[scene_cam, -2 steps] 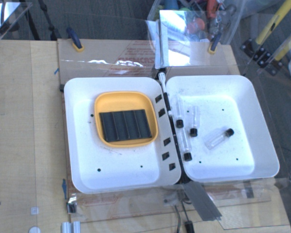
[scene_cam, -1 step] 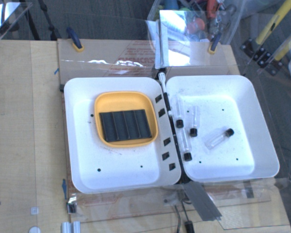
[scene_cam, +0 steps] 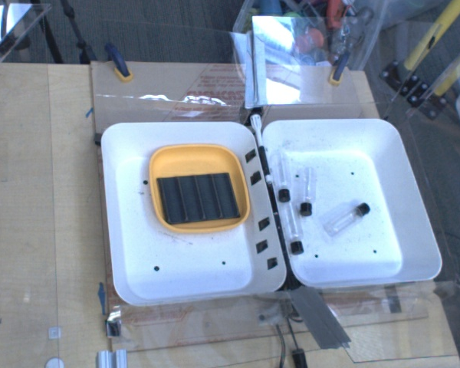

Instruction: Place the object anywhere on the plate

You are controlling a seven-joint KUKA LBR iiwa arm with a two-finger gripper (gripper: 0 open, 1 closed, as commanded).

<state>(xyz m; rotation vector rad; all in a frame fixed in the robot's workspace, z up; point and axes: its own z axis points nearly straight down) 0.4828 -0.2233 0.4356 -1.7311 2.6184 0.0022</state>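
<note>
Vials (scene_cam: 345,218) are the likely object here: small clear tubes with black caps, lying in the right bin (scene_cam: 414,205), well apart from the yellow plate (scene_cam: 199,156). The plate sits in the left bin (scene_cam: 130,228), and on it lies a dark ribbed slab (scene_cam: 198,198) that covers most of its floor; whether that slab belongs to the plate or is a thing already placed there, I cannot tell.

Relative to the plate, the clearest vial lies farthest to its right, tilted, with its cap pointing away from the plate. Three or four more lie nearer the divider between the bins — one upright in the picture at (scene_cam: 305,194), one close to the rim at (scene_cam: 281,182), and one lower at (scene_cam: 294,232). All rest on the bin floor; none touches the plate.

As for the gripper, its state cannot be told from this view, and nothing is seen lifted or carried.

My judgement: the task is at its start — no vial is on the plate, so the pick, the carry across the divider and the release all remain.
</note>
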